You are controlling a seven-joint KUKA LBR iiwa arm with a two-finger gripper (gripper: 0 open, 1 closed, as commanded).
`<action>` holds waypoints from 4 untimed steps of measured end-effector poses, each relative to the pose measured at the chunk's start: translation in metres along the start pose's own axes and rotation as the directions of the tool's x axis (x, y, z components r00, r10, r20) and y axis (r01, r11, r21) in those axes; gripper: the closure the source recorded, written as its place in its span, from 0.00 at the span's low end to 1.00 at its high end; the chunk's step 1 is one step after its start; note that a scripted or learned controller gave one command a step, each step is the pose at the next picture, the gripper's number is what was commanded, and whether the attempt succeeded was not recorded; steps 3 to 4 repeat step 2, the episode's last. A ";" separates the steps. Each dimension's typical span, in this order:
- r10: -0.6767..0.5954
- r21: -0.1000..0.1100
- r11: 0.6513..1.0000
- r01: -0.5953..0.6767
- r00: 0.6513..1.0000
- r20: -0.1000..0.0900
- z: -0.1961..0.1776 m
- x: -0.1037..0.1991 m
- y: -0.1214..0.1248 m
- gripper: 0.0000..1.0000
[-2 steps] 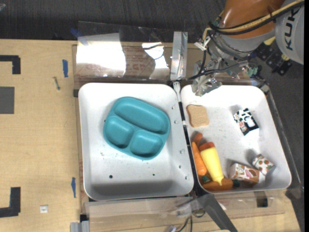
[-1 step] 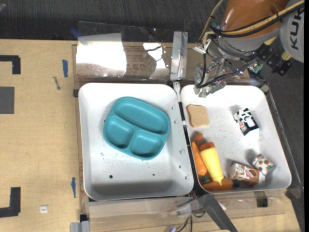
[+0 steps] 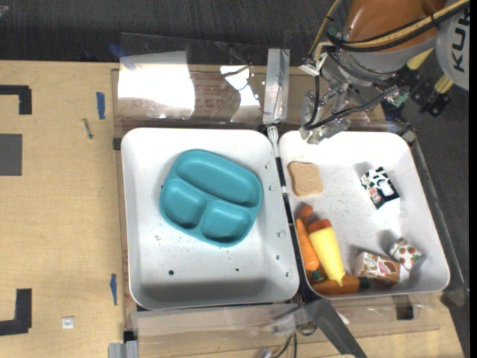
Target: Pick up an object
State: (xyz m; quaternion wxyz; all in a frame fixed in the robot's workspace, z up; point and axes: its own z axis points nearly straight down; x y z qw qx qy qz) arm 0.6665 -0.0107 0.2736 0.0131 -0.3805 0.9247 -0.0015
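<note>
Gripper (image 3: 322, 125) above right bin (image 3: 428, 200), upper right of frame.
Nearest object: bread slice (image 3: 305, 178), just below in the frame. Jaw state: cannot tell.

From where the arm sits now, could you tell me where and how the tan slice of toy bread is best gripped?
The tan slice of toy bread lies flat near the right white bin's left wall. I would come straight down and pinch its near and far edges, since the left wall crowds its left edge. It looks thin, so the hold may be shallow. The gripper hangs just above it.
</note>
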 end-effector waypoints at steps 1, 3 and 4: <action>-0.079 -0.009 0.997 0.079 0.997 -0.012 0.000 -0.022 0.020 1.00; -0.349 -0.022 0.937 0.349 0.937 -0.016 0.088 0.085 0.003 1.00; -0.349 -0.022 0.937 0.349 0.937 -0.016 0.088 0.085 0.003 1.00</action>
